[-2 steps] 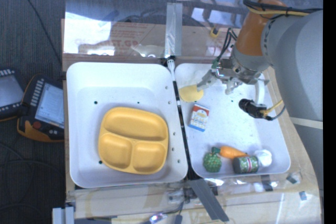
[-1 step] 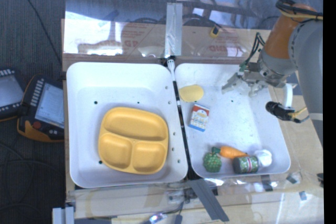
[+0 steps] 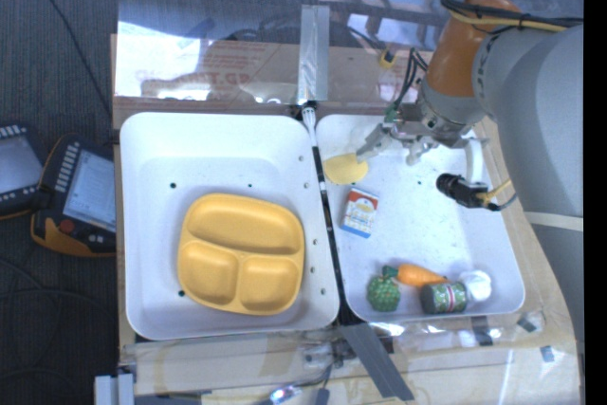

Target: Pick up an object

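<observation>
The gripper [image 3: 398, 139] hangs spread open and empty over the far end of the right bin [image 3: 503, 251], one finger just beside the yellow disc [image 3: 343, 168]. The disc lies flat against the bin's left wall; it looks light, thin and smooth, probably slippery, so it is best pinched across its edges. Nearer the bin's middle lies a small carton [image 3: 359, 211]. At its near end sit a broccoli [image 3: 383, 292], carrot [image 3: 420, 276] and can [image 3: 444, 298]. The bin floor is smooth white plastic, with room around the disc except wall-side.
</observation>
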Available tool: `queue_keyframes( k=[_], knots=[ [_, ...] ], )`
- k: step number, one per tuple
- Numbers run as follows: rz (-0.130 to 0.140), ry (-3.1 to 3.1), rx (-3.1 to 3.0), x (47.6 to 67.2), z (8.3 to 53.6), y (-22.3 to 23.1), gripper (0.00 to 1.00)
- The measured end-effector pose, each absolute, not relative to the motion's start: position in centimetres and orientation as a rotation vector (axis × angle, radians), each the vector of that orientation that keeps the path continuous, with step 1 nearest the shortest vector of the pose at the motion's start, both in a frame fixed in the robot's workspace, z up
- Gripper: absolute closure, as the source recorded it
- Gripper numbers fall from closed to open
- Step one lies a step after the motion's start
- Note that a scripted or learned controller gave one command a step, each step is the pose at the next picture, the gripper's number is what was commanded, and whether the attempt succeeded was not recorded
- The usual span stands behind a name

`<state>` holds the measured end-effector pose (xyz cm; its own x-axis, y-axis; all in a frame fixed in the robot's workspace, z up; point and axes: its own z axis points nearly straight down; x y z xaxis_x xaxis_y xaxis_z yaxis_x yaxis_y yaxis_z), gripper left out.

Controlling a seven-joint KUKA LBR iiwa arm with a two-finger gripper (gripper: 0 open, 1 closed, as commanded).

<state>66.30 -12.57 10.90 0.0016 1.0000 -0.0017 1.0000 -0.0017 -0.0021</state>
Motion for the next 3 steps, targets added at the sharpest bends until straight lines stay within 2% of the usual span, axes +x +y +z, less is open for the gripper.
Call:
queue_keyframes(
  k=[1,2,3],
  knots=[
    [-0.005,-2.094,-2.352,64.4,8.9,-19.7,0.00],
    [-0.005,-2.099,-2.352,64.6,10.0,-19.7,1.00],
    [0.004,-2.183,-2.261,62.2,18.7,-21.4,1.00]
  ],
)
